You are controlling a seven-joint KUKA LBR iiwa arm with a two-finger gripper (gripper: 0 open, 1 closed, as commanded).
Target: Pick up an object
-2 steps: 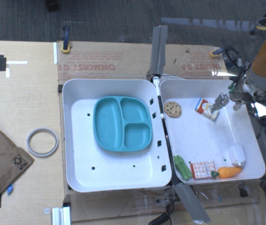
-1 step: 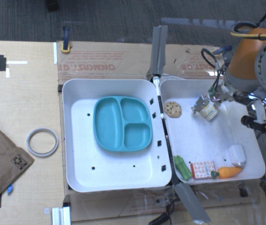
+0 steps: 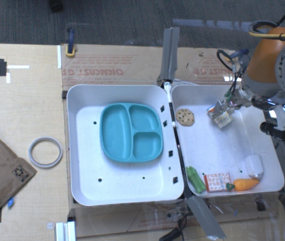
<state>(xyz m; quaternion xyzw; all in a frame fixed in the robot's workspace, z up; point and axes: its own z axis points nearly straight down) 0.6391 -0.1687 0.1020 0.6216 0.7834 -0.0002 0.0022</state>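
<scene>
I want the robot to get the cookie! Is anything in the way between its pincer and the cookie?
No. In the camera view, just bare white bin floor lies between the pincer and the cookie. The other toys sit along the bin's near edge.

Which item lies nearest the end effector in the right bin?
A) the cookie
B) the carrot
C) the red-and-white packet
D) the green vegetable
A: the cookie lies just left of the end effector, while the other items sit along the bin's front edge.
</scene>
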